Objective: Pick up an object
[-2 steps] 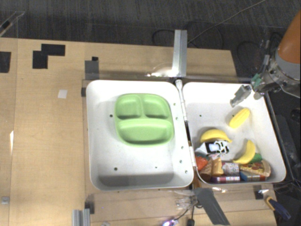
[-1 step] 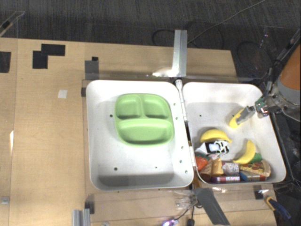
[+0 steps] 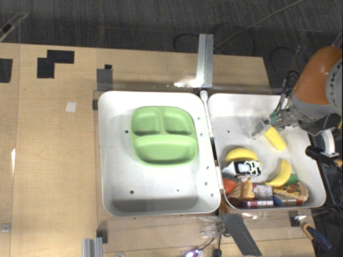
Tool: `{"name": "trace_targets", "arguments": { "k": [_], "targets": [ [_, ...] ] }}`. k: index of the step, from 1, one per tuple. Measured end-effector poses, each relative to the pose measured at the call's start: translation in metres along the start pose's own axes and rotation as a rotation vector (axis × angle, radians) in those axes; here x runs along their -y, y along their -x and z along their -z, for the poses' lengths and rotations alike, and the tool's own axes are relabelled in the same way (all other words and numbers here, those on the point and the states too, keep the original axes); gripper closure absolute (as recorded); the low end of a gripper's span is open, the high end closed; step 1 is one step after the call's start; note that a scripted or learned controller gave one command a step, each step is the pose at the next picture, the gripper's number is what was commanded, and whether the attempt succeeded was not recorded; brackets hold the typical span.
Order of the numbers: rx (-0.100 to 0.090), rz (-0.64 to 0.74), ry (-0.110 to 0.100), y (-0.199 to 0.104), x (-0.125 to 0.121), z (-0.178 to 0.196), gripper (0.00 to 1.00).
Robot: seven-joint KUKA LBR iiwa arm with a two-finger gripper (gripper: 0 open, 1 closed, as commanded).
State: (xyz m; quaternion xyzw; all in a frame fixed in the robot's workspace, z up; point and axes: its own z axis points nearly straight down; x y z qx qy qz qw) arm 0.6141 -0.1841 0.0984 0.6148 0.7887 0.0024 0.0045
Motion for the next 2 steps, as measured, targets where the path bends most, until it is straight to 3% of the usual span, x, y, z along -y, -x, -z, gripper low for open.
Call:
{"name": "trace_targets", "arguments": {
  "k": [1, 2],
  "targets": [
    [0.003, 0.002, 0.007, 0.0, -0.003, 0.012, 1.0],
    [-0.001, -0.055, -0.001, -0.047, -0.038, 0.127, 1.0]
  ]
}}
